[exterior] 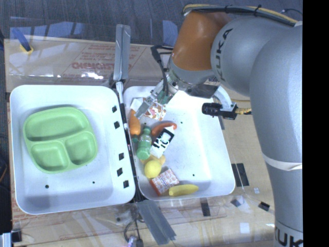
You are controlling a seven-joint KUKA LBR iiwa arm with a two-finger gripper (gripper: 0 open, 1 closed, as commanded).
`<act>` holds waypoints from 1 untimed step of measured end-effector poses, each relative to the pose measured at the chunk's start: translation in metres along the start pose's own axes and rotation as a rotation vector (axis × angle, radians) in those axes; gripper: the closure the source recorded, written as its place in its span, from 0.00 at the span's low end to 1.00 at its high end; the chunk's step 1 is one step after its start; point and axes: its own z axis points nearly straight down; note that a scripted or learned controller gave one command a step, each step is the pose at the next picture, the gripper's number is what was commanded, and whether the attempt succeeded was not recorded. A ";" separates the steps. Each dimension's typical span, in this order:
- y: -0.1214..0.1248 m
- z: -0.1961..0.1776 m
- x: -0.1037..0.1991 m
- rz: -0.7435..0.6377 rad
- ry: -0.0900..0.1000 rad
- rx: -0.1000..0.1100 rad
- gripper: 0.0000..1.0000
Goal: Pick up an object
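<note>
End effector [154,101] low at right bin's [216,158] far-left corner, over a white packet [146,108]; grip state can't tell. Below it: carrot [134,123], long axis vertical; green bottle [144,143] upright-ish; banana [183,190] horizontal nr front edge. Open floor to its right.

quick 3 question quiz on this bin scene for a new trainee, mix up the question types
1. True or false: the green divided tray lies in the left bin.
2. Multiple choice: the gripper is over which part of the right bin? A) far left corner B) near right corner C) centre
3. Fill in: the banana lies at the right bin's ____ edge, beside the red packet.

Key
1. True
2. A
3. near; the lemon sits just beyond it, with the green bottle and carrot farther back.
</note>
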 end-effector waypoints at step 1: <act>-0.052 0.014 -0.007 -0.102 0.003 0.002 0.00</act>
